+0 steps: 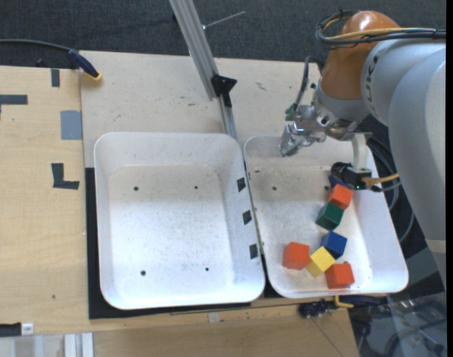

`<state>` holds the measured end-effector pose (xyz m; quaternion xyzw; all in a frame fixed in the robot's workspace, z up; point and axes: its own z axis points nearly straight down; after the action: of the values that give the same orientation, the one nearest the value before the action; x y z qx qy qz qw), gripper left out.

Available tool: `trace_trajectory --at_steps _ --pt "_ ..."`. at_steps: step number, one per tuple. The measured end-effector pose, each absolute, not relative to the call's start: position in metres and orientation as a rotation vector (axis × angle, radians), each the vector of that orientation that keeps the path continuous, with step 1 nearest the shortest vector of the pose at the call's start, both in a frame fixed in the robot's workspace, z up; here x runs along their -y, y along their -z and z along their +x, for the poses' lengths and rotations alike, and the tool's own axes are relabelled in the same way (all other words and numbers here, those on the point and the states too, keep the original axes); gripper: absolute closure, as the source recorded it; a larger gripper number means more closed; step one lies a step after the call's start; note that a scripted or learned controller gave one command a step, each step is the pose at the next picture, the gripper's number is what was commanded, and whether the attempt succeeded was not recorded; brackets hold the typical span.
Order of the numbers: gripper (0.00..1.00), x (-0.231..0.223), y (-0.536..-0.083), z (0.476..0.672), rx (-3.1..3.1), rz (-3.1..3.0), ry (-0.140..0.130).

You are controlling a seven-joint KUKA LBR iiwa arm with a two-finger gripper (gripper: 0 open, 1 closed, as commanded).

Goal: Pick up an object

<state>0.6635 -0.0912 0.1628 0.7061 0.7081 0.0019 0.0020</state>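
Camera view puts the claw (291, 146) over the far rim of the right bin (382, 229); whether it is spread or pressed together I cannot tell. Nothing sits between its tips. The blocks lie toward the near side: orange block (341, 196) and green block (331, 215) closest, then blue block (334, 242) and yellow block (321, 260) beyond.

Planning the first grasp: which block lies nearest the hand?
The orange block nearest the hand, above the green one; the others lie lower in the right bin.
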Motion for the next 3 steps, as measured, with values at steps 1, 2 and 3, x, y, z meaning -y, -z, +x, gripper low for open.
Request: trace_trajectory --at_steps 1,2,3 --pt "1.00 0.088 -0.226 0.666 -2.221 2.217 -0.004" --pt "1.00 0.088 -0.235 0.666 -2.223 2.220 0.000" --pt "1.00 0.035 -0.245 0.660 -2.230 2.216 0.000"
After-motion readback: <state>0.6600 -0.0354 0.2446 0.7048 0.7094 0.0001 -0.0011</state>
